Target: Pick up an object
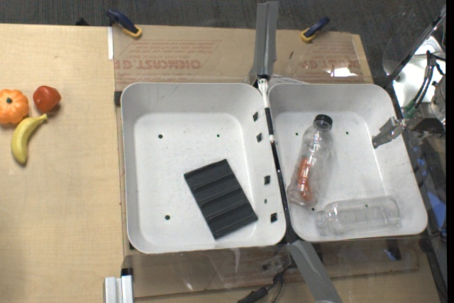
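Gripper (386,133) sits at the right rim of the right bin (397,110), low over the bin wall. Finger state: cannot tell; tip too small and part-blended w/ arm hardware. Nearest candidate obj: clear bottle w/ black cap (311,161), lying toward bin centre, left of the gripper. Long axis runs cap-far to base-near, slight tilt. Second clear bottle (357,215) lies along the near wall; outline faint against white. Arm itself mostly cut off at frame edge.

I read only one marking: faint red print on the cardboard sheet (186,57) behind the bins, upside down, too blurred to spell.
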